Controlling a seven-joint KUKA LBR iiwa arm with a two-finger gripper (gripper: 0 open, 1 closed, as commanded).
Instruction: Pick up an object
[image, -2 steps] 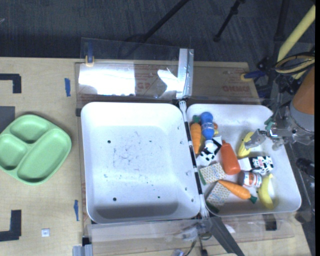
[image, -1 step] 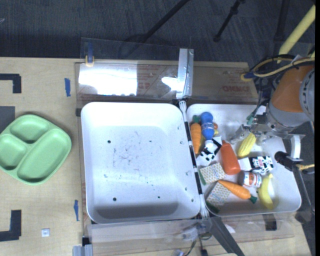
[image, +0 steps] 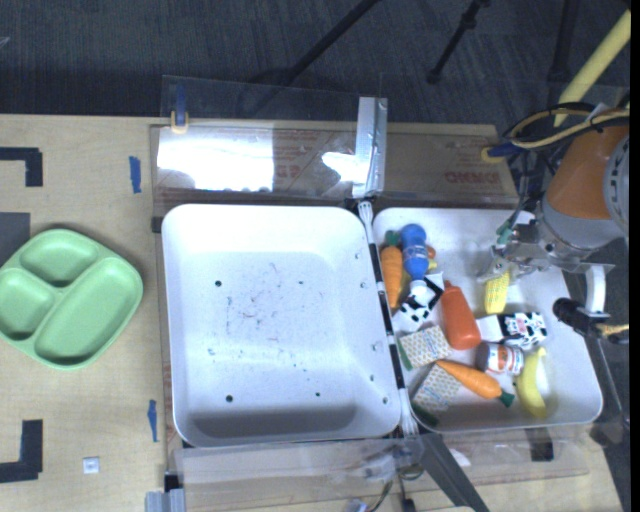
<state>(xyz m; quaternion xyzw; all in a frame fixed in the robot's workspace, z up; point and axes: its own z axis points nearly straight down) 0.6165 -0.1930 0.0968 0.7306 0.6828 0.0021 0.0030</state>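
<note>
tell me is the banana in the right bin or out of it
In. The banana lies inside the right bin, near its right wall beside a carrot.

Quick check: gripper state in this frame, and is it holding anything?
Gripper: over the right bin, near the corn; open or closed cannot be told, and nothing is seen held.

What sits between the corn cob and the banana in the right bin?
In the camera view, a black-and-white cow toy lies between the corn cob and the banana.
</note>
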